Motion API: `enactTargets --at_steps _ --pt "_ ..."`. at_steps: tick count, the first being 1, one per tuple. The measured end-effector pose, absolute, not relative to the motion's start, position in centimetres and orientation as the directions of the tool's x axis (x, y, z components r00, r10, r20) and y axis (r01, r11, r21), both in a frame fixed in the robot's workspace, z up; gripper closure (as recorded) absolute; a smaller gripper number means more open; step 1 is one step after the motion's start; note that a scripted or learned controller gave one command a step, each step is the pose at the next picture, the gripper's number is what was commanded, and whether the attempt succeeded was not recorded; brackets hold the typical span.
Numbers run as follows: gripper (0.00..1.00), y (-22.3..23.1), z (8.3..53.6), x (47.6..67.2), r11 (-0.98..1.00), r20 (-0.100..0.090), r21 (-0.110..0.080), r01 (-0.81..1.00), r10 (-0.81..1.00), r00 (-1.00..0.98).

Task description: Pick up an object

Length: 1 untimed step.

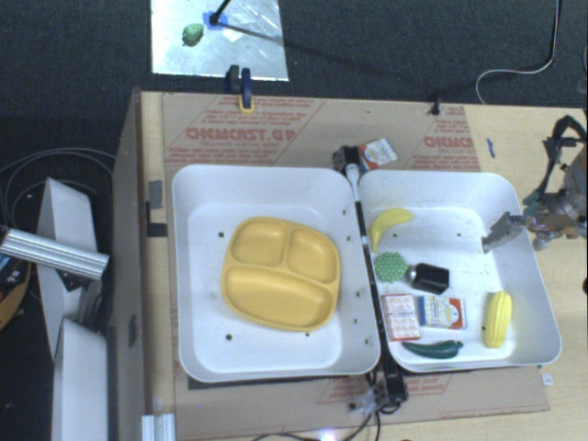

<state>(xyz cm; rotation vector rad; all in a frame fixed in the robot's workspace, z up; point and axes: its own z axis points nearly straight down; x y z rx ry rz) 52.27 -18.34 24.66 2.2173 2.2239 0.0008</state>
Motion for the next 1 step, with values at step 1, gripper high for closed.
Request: enactTargets --at_steps 1 --pt "0.00 -14.56 10.65 50.41 0.001 0.000 0.000 1.000 1.000 -0.001"
